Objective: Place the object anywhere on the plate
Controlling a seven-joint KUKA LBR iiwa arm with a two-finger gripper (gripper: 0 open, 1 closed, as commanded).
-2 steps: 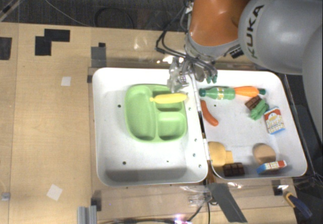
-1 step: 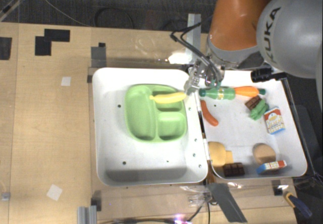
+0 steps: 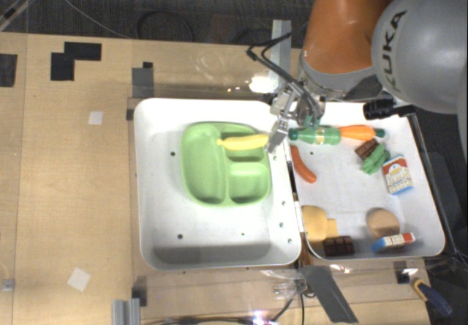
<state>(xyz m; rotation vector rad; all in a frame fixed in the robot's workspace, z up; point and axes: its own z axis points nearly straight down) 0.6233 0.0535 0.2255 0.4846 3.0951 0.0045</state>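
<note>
A yellow banana (image 3: 243,143) lies across the upper right part of the green divided plate (image 3: 212,177), which sits in the left white bin (image 3: 157,228). My gripper (image 3: 276,137) hangs over the wall between the two bins, right at the banana's right end. From this angle the banana's tip meets the gripper, and I cannot see whether it is held. The grey and orange arm (image 3: 351,23) comes in from the upper right.
The right bin (image 3: 431,199) holds a green bottle (image 3: 316,135), a carrot (image 3: 358,131), a red sausage (image 3: 302,165), a small carton (image 3: 397,175), bread pieces (image 3: 316,221), a bun (image 3: 382,222) and a chocolate bar (image 3: 338,246). The bottle lies just right of the gripper.
</note>
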